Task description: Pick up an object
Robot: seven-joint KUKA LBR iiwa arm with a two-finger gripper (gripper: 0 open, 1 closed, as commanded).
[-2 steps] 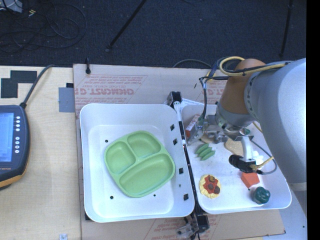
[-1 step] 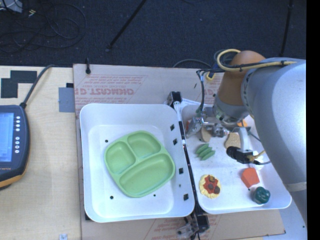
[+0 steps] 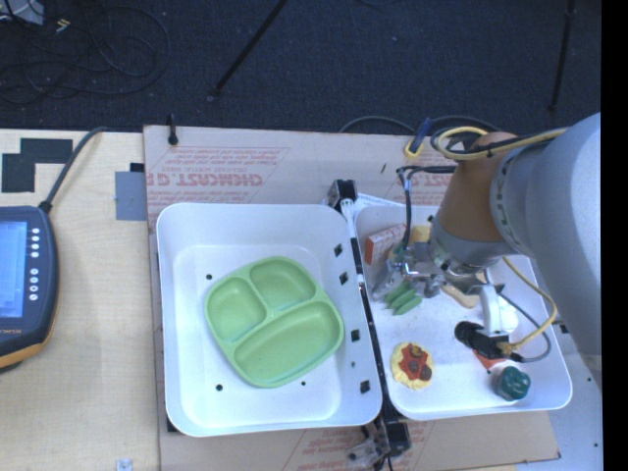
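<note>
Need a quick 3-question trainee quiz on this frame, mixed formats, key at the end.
1. True or false: the green divided plate lies in the left bin.
2. Multiple choice: the arm's hand is over which area? A) the left bin B) the upper left part of the right bin C) the tablet on the bench.
3. Fill in: near the front of the right bin lies a small toy ____, yellow with red topping.

Key: 1 true; 2 B; 3 pizza.
</note>
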